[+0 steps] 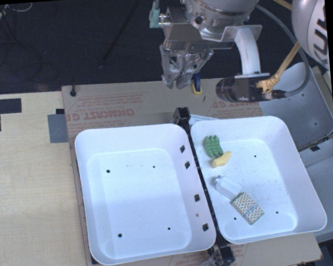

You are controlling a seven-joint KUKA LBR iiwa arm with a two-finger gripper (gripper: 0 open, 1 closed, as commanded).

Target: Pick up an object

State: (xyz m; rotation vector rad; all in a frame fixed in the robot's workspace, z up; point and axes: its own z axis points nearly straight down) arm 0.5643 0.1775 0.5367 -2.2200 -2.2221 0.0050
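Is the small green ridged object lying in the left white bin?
No, the small green ridged object lies in the right white bin, beside a small yellow piece.

Both white bins (297, 164) look like smooth, faintly glossy plastic, set on a matt brown cardboard sheet (124, 107) printed with red lettering. The tabletop (26, 188) is pale, matt wood, and the end effector (181, 70) shows bare grey metal.
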